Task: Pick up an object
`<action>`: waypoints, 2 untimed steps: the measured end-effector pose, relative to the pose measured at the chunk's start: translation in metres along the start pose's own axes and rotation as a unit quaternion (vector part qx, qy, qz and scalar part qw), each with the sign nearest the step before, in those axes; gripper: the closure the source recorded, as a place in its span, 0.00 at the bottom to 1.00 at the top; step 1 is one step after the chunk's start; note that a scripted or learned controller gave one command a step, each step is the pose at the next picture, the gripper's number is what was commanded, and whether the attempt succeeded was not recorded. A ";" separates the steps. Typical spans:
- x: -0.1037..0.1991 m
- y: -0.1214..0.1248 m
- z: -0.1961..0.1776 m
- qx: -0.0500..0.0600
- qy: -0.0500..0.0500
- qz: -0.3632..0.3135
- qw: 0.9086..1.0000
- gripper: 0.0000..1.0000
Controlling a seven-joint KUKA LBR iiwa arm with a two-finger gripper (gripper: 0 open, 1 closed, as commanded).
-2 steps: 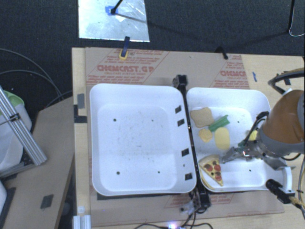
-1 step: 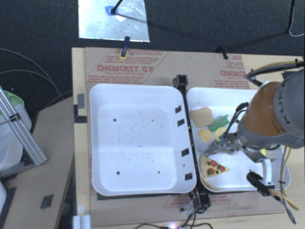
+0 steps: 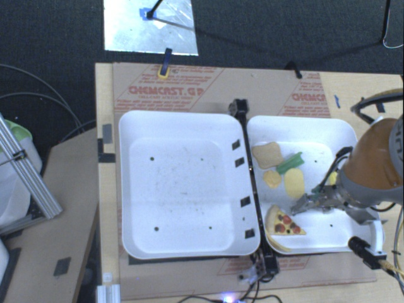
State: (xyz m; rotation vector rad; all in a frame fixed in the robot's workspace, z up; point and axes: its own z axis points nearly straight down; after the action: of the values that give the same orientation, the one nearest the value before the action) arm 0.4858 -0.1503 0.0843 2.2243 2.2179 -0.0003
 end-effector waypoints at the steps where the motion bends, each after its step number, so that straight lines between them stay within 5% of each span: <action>1: 0.049 0.066 -0.001 -0.003 0.001 -0.007 1.000 0.00; 2: 0.045 0.063 0.000 -0.001 0.000 -0.003 1.000 0.00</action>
State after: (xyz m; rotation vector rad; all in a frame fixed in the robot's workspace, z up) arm 0.5487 -0.1050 0.0846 2.2169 2.2233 0.0025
